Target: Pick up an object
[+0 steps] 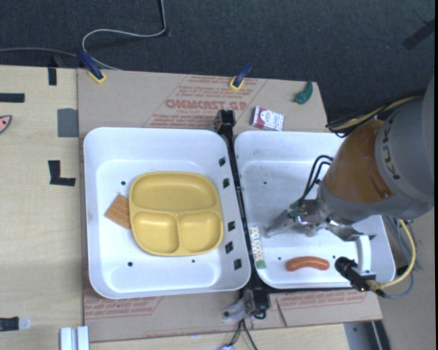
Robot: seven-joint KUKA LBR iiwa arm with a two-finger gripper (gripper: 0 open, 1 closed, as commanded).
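While the tool (277, 226) hangs in the right white bin (277, 168), grip state unclear, the small orange-red sausage-shaped toy (307, 264) at lower right looks light, smooth, roll-prone; pinch mid-length.

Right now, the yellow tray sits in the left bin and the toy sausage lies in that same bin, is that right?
Not quite. The camera view shows the yellow tray in the left bin, but the sausage lies in the right bin, near its front edge, below the gripper.
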